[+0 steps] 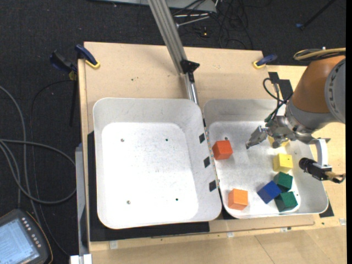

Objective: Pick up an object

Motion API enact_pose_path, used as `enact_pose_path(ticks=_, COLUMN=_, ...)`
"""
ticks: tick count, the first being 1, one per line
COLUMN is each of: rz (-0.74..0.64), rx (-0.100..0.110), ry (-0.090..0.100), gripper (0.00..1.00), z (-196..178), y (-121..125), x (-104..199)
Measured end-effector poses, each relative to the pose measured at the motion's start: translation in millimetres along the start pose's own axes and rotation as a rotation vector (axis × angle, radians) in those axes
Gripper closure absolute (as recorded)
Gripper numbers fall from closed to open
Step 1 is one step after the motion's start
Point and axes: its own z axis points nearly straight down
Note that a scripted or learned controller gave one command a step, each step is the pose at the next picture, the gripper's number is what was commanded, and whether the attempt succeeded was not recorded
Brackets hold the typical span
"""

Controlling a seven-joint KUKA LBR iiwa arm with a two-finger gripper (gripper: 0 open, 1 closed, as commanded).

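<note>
The right bin (236, 120) holds several small blocks. A red-orange cube (222, 149) lies near its left wall and an orange cube (238, 198) sits near its front. A yellow cube (284, 161), a blue cube (269, 192) and two green blocks (284, 180) (286, 201) cluster at the front right. My gripper (265, 139) hangs over the bin's middle right, open, with nothing between its fingers. It is right of the red-orange cube and just above the yellow cube. Another yellow piece (284, 143) peeks out beside the wrist, mostly hidden.
The left bin (104, 147) adjoins the right bin along a shared wall. A metal pole (170, 32) slants in from the top to the bins' back edge. Clamps (88, 56) (264, 61) sit at the bench's rear corners. The arm (322, 92) enters from the right.
</note>
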Motion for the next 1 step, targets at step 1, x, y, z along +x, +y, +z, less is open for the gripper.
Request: enact_pose_path(ticks=1, rz=0.001, rx=-0.007, ry=-0.003, gripper=1.00, z=-14.2, y=1.6, x=-1.3)
